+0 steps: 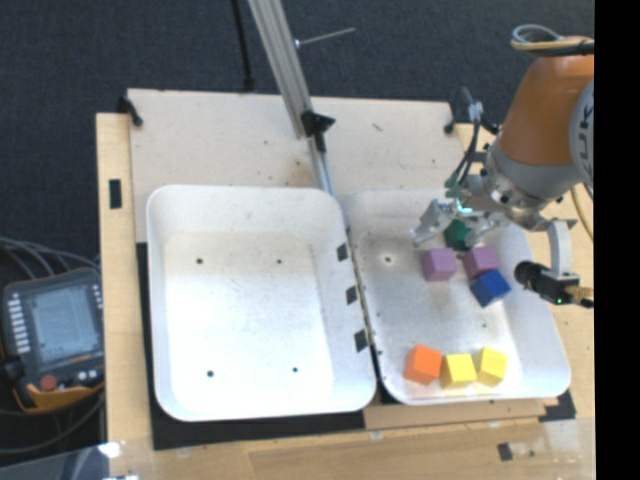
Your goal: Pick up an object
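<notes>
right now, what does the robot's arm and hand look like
The arm is a thick rounded body, orange on top and grey below, with a pale cable looped over its top. The hand is small and silvery metal, with a green glint at its middle. A black fitting with a tiny green light sticks out beside the wrist.

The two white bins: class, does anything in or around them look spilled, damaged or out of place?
Nothing stands out. The blocks all sit inside the right bin: orange block and two yellow blocks in a row, two purple blocks and a blue block near the gripper.
</notes>
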You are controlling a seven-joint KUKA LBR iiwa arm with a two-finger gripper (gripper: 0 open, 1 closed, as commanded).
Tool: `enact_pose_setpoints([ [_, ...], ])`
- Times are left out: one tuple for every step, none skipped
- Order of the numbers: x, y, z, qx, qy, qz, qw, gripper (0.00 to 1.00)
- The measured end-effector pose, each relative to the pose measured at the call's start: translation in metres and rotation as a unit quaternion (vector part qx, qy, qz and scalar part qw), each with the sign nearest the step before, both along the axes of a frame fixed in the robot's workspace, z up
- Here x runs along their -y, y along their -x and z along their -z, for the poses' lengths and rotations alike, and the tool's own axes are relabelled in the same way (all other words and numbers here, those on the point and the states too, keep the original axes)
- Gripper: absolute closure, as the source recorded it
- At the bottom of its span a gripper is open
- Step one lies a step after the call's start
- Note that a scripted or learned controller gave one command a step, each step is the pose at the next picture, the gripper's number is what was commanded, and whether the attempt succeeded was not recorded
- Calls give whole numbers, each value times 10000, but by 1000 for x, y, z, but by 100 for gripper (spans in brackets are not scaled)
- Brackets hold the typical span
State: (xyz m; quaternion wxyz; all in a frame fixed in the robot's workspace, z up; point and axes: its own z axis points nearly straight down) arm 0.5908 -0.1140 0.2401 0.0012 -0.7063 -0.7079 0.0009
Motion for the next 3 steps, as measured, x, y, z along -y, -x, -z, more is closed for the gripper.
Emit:
enact_pose_setpoints([
  [0, -1, -2, 23, 0, 6, 10000, 0],
  [-3, -6, 42, -4, 8, 20, 10000, 0],
  [-4, -3, 103, 9, 10, 22, 10000, 0],
])
